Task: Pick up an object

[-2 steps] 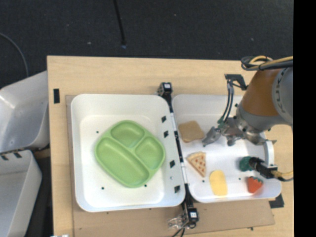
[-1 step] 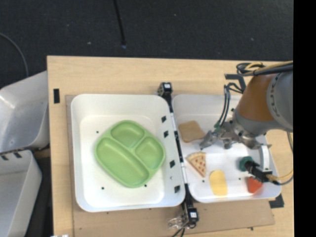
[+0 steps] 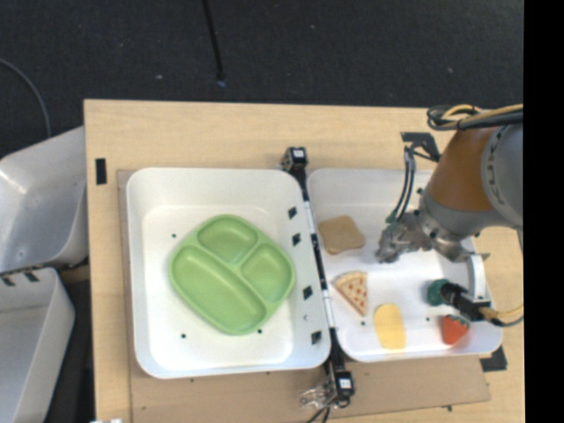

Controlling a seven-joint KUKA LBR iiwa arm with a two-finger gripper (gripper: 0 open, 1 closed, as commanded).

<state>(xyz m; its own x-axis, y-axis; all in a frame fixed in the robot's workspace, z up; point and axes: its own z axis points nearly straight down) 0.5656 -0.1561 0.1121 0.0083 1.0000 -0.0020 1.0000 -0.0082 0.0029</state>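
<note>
The right bin (image 3: 352,183) holds a tan slice of bread (image 3: 341,233) near its left wall, a pizza wedge (image 3: 353,291) below it, a yellow oblong piece (image 3: 389,325) near the front, a small dark green item (image 3: 438,293) and a red strawberry-like piece (image 3: 454,329) at the front right. My gripper (image 3: 389,247) hangs low over the bin's middle, just right of the bread, with nothing seen between its fingers. The orange-banded wrist (image 3: 463,179) rises behind it.
The left bin (image 3: 145,236) carries a green divided plate (image 3: 232,272). A ridge with black clips (image 3: 310,254) separates the two bins. Cables (image 3: 407,183) run down beside the wrist. A white housing (image 3: 35,192) stands left of the bench.
</note>
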